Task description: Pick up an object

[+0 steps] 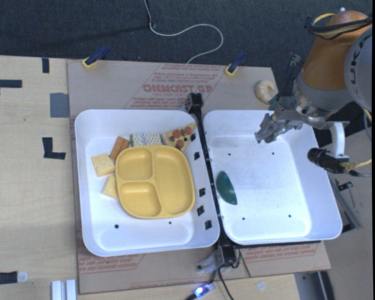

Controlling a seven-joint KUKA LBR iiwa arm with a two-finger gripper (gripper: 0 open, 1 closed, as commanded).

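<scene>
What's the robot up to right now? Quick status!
Gripper over right bin's far edge, nothing seen held. Nearest object: dark green piece, near left wall. Path clear.

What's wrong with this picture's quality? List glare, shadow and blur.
Camera view: soft overall; the gripper is a blurred dark shape. Right bin floor is bright, slightly washed out. The yellow tray casts only a faint shadow. The green object stays fairly distinct.

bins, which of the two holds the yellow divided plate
The left bin: the yellow divided plate lies in it. The right bin holds a dark green object.
</scene>
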